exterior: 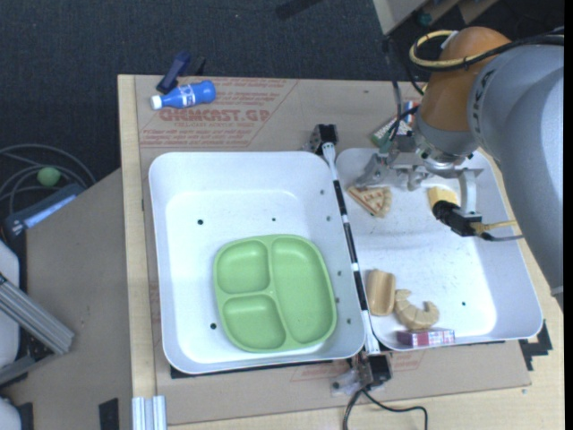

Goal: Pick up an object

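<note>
The gripper [407, 170] hung low at the right bin's [501, 303] far end, just beside a tan wedge [372, 200]; its open-or-closed state could not be told. A slanted approach might nudge the wedge against the wall instead of catching it.

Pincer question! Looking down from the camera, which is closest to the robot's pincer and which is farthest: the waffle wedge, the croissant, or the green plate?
1. Waffle wedge: right bin, top, just below the pincer.
2. Croissant: right bin, near its bottom edge.
3. Green plate: left bin, across the divider, farthest.
</note>
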Robot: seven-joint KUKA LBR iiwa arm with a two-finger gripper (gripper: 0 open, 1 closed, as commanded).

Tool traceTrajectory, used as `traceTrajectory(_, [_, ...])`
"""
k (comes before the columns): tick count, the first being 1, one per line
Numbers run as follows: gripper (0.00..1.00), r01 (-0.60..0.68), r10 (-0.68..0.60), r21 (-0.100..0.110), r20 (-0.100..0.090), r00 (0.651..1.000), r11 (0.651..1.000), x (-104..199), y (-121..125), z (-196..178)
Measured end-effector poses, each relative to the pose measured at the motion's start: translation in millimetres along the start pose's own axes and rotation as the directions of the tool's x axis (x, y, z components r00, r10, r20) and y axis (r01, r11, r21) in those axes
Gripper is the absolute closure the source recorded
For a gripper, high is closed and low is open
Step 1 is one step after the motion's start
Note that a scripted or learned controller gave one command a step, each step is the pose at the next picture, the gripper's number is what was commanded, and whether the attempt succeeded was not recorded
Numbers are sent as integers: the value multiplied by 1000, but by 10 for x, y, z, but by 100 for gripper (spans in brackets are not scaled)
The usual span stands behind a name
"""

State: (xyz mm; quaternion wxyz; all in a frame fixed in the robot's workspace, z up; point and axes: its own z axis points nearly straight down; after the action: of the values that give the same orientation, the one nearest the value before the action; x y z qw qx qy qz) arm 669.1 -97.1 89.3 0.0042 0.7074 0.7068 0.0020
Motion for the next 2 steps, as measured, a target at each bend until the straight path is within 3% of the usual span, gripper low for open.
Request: traceTrajectory(2, [0, 1, -1, 1, -2, 1000, 1000, -4, -1, 3])
